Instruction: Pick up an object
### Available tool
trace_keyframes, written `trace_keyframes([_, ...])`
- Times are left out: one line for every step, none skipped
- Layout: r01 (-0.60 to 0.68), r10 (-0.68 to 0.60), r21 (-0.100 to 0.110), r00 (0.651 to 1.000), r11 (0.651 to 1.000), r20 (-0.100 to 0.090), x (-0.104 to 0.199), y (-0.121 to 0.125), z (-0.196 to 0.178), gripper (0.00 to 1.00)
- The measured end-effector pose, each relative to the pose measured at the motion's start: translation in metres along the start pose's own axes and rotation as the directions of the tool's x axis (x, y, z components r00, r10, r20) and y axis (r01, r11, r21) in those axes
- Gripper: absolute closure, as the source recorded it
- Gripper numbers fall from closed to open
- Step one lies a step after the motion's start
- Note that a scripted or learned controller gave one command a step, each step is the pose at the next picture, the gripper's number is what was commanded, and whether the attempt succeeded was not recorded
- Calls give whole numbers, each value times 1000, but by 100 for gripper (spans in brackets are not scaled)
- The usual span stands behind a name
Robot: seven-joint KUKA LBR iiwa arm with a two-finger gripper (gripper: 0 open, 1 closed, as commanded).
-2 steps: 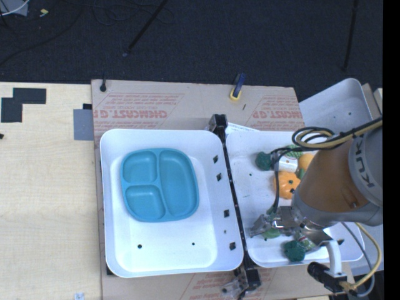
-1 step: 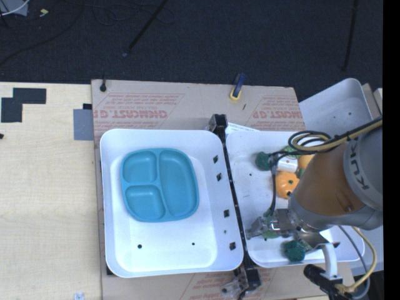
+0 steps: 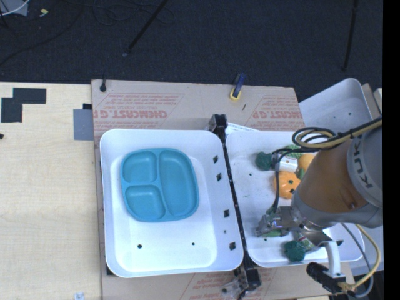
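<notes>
Hand [image 3: 270, 225] low in right bin [image 3: 250, 186], beside green object [image 3: 294, 250]; finger state indiscernible. No grasp evident; lift outstanding.

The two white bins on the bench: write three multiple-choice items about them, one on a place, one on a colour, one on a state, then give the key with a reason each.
1. Where does the divided plate lie?
A. in the left bin
B. in the right bin
C. on the cardboard behind the bins

2. What colour is the divided plate?
A. red
B. light blue
C. black

3. How does the divided plate lie?
A. flat, compartments facing up
B. standing on its edge
C. turned face down

Key: 1 A, the plate sits within the left bin's walls. 2 B, its whole surface is light blue. 3 A, its three compartments open upward to the camera view.
</notes>
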State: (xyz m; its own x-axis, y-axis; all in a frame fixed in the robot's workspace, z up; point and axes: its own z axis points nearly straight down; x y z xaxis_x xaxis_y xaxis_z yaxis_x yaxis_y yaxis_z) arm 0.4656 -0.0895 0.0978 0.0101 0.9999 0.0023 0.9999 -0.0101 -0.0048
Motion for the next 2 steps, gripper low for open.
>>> trace_keyframes([10,-10,-4,1000,1000,2,5,2,-60,100])
trace_keyframes([11,-11,-7,1000,1000,2,13,5,-118,100])
